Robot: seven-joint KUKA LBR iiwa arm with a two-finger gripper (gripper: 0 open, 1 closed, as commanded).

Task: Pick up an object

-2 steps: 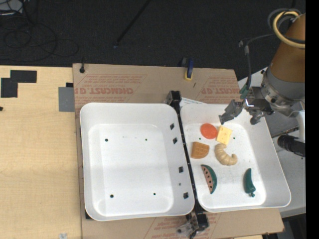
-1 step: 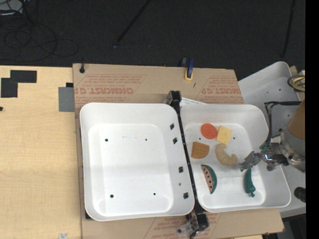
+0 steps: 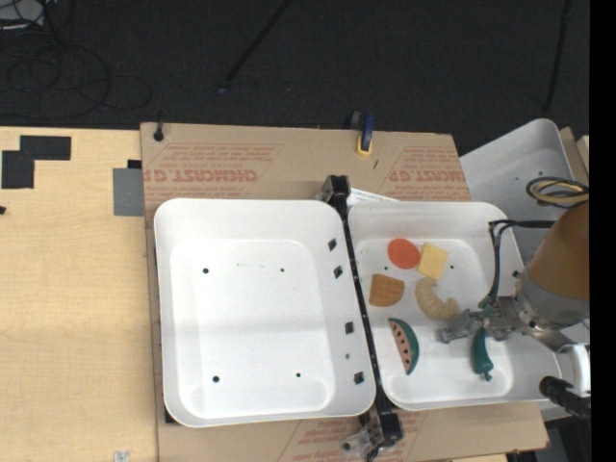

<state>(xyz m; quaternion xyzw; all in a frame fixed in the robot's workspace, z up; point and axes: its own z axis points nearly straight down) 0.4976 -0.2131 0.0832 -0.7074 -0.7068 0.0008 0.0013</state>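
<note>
The right bin (image 3: 500, 218) holds several small items. A red-orange disc (image 3: 403, 252) and a yellow square (image 3: 433, 260) lie at its far side. A brown slice (image 3: 386, 290) and a beige curved piece (image 3: 436, 302) sit in the middle, and a watermelon slice (image 3: 405, 345) lies near the front left. A teal elongated object (image 3: 481, 354) lies at the front right. My gripper (image 3: 460, 329) reaches in from the right, low over the bin floor. It sits just right of the beige piece and just above the teal object. The view shows nothing held in it.
The left bin (image 3: 173, 258) stands beside the right one, with a black divider and clips (image 3: 348, 287) between them. Both rest on a cardboard sheet (image 3: 250, 166) on the wooden bench. The arm's orange band (image 3: 568, 258) overhangs the right bin's right rim.
</note>
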